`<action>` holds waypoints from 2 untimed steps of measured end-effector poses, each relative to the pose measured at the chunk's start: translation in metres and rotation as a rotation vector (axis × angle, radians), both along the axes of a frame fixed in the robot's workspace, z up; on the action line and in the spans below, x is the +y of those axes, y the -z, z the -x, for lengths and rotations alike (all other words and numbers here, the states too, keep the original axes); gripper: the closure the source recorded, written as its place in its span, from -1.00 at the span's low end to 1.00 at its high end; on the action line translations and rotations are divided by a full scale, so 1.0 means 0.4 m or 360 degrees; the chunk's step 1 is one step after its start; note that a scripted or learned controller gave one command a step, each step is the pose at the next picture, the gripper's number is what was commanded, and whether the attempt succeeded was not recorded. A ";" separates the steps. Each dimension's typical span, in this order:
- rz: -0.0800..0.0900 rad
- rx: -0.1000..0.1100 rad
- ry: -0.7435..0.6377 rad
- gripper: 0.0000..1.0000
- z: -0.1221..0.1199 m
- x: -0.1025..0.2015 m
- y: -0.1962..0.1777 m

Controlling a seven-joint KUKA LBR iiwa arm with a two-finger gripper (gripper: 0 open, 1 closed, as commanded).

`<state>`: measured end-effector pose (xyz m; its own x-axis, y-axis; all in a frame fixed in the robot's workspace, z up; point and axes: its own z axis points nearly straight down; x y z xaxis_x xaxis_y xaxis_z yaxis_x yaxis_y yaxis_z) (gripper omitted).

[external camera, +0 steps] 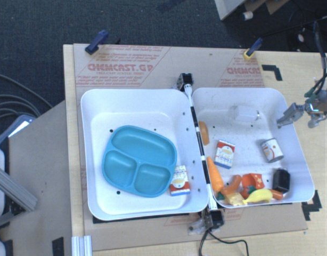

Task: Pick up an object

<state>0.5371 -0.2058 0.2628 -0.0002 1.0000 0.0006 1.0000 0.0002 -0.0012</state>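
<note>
At the right edge of the view, the gripper (295, 114) hangs over the right rim of the right bin (270, 97), above the bin's upper right corner; how far it is open cannot be told, and nothing can be seen in its hold. Below it in that bin lies a small can (271, 149) on its side, white with a red label. Nearer the front right corner rests a black object (281, 180). Along the front wall sits a cluster of toy food: a red piece (252, 181), a yellow banana (258, 196) and other small pieces pressed together. A carrot (215, 175) lies along the bin's left wall, pointing toward the front, and a small orange-brown piece (204, 133) lies farther back against the same wall. Between the carrot and the can stands a small white and red carton (225, 154). A clear plastic item (246, 112), hard to make out, rests near the back of the bin. The left bin (94, 121) touches the right bin along a shared middle edge. It holds a blue divided plate (138, 159) with three sections, and a second small carton (179, 180) just beside the plate's front right corner. Both bins sit on a desk (126, 65) covered with brown printed board, with a blue clamp (96, 41) at its back left corner and a yellow clamp (253, 48) at the back right.
</note>
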 end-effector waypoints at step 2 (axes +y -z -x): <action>0.0000 -0.0001 -0.0001 -1.00 -0.158 0.121 0.447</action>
<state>0.6001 -0.1575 0.0840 -0.0010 1.0000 0.0004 1.0000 0.0010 -0.0006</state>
